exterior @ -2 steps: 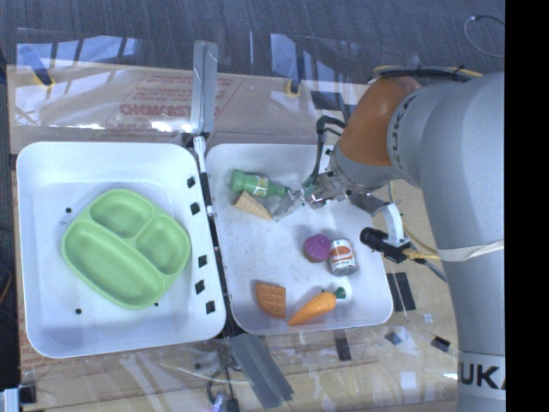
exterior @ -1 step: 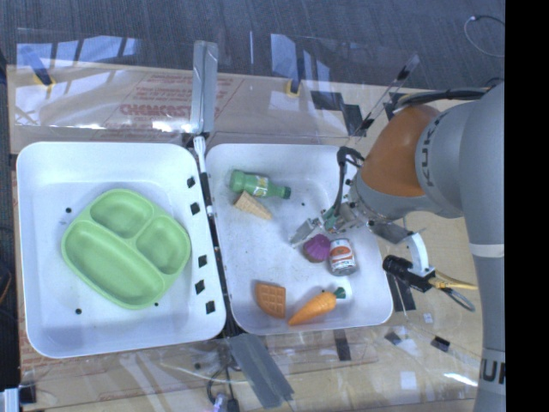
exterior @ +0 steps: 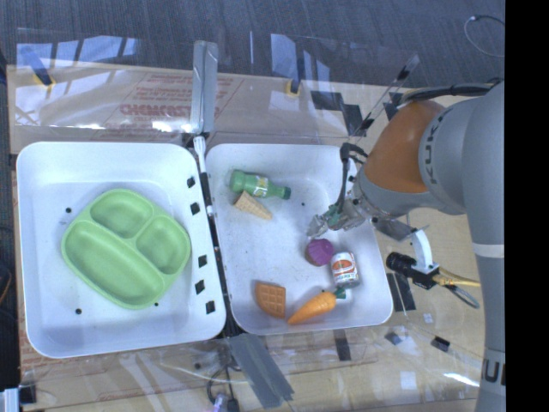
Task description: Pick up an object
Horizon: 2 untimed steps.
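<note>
Right bin [exterior: 257,316] toys: green bottle [exterior: 258,184] on side, cone [exterior: 252,204] beside it — purple piece [exterior: 319,251] touching can [exterior: 344,269] (tilted), waffle [exterior: 270,299], carrot [exterior: 312,307].

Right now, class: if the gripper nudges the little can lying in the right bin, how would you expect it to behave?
The can lies on its side, so it would probably roll. It touches the purple toy and sits near the carrot, which may block it. Being small and toy-like, it is likely light.
</note>
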Tool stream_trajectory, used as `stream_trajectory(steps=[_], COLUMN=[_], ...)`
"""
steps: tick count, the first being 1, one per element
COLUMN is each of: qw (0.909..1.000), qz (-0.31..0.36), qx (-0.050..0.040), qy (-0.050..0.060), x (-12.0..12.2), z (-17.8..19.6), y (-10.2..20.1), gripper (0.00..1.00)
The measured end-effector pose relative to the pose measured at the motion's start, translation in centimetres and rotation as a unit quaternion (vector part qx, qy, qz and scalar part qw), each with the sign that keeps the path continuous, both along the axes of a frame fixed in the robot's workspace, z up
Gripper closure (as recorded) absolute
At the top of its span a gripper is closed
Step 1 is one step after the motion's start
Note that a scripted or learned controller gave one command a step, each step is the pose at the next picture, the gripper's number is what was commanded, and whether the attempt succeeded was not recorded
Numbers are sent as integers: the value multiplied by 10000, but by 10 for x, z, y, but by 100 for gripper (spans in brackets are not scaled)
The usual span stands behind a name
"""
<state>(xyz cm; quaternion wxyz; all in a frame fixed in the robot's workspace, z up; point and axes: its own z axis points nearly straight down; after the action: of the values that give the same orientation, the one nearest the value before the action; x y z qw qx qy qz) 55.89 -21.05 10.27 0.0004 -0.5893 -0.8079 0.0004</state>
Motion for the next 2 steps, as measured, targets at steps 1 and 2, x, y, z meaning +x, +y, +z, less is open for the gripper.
stream_trajectory(steps=[1,2], qw=[10000,10000], qz=[2,-51], qx=[-1,4], qy=[0,12], x=[0,-24], z=[0,-12], y=[0,1], gripper=[0,0])
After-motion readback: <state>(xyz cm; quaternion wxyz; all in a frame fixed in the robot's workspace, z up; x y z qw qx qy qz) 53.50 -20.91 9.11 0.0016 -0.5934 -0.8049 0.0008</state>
